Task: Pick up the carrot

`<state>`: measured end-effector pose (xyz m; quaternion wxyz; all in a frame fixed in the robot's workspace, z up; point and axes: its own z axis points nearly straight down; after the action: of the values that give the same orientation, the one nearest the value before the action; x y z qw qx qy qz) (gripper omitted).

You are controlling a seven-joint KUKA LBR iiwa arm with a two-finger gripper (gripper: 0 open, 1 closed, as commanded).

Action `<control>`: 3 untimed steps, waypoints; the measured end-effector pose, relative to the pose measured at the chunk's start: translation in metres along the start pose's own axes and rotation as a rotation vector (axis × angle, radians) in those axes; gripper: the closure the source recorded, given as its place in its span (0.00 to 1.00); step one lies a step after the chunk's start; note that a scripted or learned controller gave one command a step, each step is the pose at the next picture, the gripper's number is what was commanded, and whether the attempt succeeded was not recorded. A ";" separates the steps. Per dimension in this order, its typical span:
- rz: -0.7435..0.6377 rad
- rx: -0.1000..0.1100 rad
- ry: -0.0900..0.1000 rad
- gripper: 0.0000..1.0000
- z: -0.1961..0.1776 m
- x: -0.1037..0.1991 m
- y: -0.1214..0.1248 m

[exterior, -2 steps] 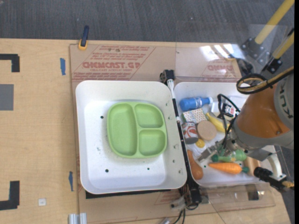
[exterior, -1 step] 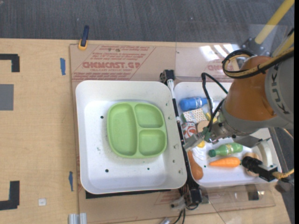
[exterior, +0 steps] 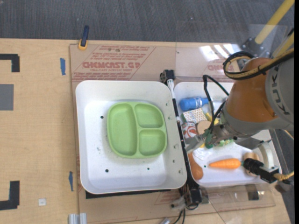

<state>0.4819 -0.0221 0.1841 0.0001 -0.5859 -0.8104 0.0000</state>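
The orange carrot lies on its side on the floor of the right bin, close to the front wall, with its tip pointing left. My gripper hangs over the middle of that bin, a little above and to the left of the carrot and apart from it. Nothing shows between the gripper and the carrot. The grey and orange arm reaches in from the right and hides much of the bin's right half.
A green divided plate sits in the left bin. In the right bin, a blue bottle lies at the back, a packet below it, and a brown-orange lump at the front left. Something small and green lies beside the gripper.
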 end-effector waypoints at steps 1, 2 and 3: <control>0.062 -0.001 -0.005 0.00 -0.001 -0.081 0.039; 0.131 -0.020 -0.020 0.00 0.092 -0.099 0.037; 0.308 -0.016 -0.004 0.00 0.093 -0.089 0.010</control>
<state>0.5194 -0.1035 0.0910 -0.0062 -0.7034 -0.7108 -0.0052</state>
